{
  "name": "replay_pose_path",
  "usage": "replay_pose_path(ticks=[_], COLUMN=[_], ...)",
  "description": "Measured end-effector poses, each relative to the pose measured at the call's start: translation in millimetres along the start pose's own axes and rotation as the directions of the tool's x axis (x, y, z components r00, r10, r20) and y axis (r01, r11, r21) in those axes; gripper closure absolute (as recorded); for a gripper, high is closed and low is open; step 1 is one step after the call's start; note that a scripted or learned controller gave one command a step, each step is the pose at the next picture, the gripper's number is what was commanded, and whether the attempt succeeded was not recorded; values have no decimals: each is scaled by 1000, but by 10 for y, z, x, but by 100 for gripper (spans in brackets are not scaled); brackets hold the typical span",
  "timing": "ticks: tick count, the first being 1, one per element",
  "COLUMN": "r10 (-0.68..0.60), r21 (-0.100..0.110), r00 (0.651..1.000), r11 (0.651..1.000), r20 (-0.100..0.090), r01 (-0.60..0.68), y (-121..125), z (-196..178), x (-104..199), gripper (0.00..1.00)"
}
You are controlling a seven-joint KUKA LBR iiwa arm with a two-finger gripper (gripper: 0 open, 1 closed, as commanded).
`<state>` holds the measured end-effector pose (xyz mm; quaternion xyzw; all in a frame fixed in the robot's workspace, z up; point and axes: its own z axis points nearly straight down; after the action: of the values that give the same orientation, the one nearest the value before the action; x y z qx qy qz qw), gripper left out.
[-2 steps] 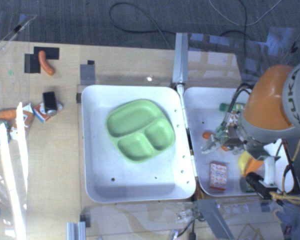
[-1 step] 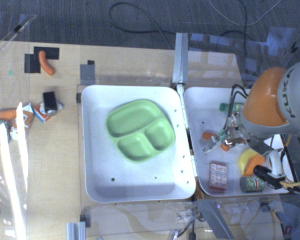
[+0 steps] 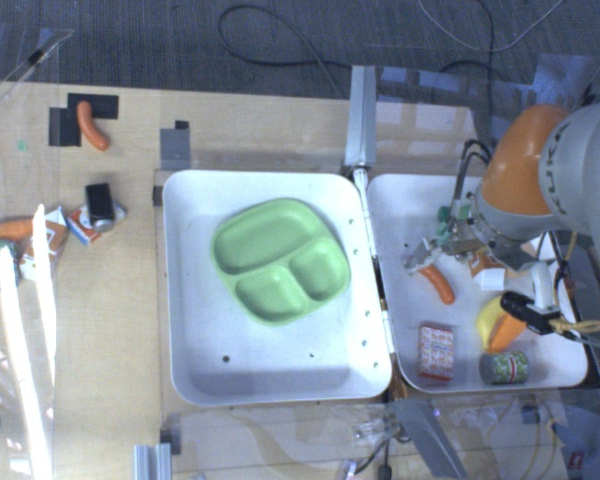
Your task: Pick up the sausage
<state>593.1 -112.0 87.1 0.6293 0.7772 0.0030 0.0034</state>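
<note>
Sausage [image 3: 439, 283] beside fingers [image 3: 424, 258], mid-bin

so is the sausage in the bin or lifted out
In. The sausage lies flat on the floor of the right bin, with the gripper at its upper end.

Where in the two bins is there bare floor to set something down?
Left bin: bare floor rings the green plate, widest along the front edge. Right bin: bare at its back left corner; crowded around the sausage, gripper, box and can.
</note>
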Motion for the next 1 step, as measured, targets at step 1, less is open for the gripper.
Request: replay_pose_path(ticks=[1], r10=[68], r21=[-1], r00=[998], r11=[998], r20=[1], r01=[-68], y=[359], z=[5], x=[92], gripper=[0])
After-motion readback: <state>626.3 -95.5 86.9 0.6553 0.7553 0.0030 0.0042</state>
